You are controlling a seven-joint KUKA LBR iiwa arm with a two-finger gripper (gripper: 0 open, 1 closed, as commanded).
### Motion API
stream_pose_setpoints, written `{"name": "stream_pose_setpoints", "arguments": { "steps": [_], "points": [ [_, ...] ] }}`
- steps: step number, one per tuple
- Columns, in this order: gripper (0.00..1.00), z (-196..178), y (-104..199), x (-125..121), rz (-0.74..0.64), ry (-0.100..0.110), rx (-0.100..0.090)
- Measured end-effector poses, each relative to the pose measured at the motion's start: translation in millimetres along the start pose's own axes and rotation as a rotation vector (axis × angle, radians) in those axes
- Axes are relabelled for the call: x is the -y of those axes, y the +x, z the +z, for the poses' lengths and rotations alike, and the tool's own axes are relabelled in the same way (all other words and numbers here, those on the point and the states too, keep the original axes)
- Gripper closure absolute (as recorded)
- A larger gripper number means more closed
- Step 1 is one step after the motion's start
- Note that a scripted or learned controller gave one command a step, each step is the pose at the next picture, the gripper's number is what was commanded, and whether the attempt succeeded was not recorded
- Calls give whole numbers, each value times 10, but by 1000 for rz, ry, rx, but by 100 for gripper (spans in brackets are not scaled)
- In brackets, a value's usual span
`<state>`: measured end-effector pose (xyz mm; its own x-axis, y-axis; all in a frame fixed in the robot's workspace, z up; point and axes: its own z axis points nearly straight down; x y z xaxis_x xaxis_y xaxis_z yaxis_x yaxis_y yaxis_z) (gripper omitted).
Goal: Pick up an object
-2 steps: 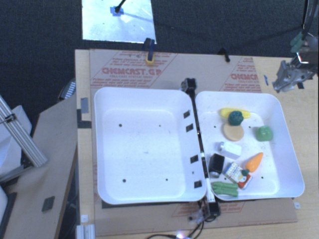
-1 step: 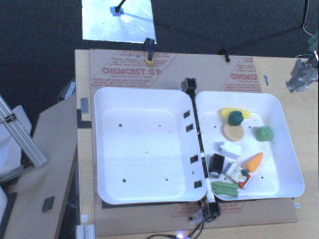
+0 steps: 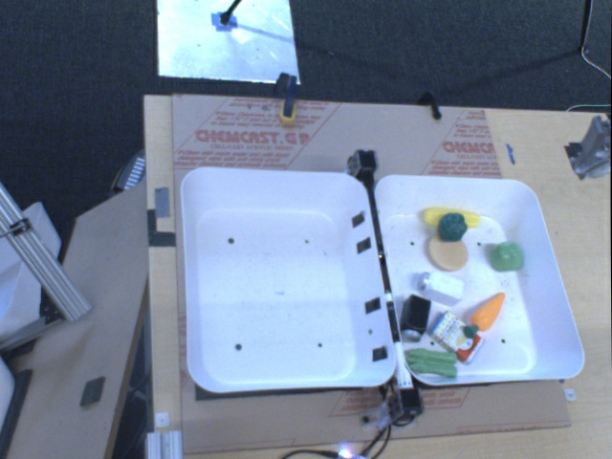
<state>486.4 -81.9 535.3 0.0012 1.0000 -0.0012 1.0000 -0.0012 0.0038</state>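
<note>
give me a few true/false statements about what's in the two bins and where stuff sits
1. All the objects lie in the right bin. True.
2. The orange carrot lies in the left bin. False: it lies in the right bin, toward its near right side.
3. The green ball sits to the right of the tan disc. True.
4. The yellow banana is at the near edge of the bin. False: it lies toward the far edge, touching the dark teal ball.
5. The black block lies close to the divider between the bins. True.
6. The green pod rests on top of the tan disc. False: it lies apart from it, at the near edge.
</note>
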Motion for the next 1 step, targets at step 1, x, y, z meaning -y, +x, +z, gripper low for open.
{"name": "stream_pose_setpoints", "arguments": {
  "steps": [1],
  "points": [
    [100, 4, -735, -161, 4, 0, 2]
  ]
}}
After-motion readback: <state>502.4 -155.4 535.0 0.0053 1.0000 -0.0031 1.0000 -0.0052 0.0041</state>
